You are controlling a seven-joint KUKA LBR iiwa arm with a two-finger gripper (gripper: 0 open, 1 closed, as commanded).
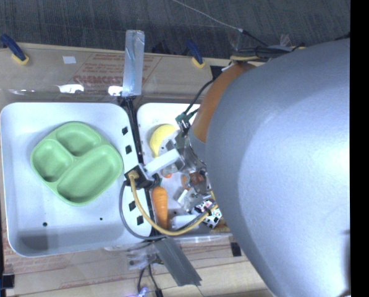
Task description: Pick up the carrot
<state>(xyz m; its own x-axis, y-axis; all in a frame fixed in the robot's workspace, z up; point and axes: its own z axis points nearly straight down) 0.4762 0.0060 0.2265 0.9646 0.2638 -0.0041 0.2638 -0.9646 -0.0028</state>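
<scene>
The orange carrot (160,206) lies lengthwise in the right bin (148,113), close to its left wall and near the front. My gripper (179,173) hangs low over this bin, just above and to the right of the carrot's upper end. A pale part of the gripper reaches toward the bin's left wall. Nothing shows the carrot being held. The large grey arm (283,166) with its orange band (212,107) covers most of the right bin.
A yellow fruit (160,137) sits behind the gripper in the right bin. A small black-and-white object (210,216) lies at the front. A yellowish cable (139,214) loops over the divider. A green divided plate (77,161) rests in the left bin (20,184).
</scene>
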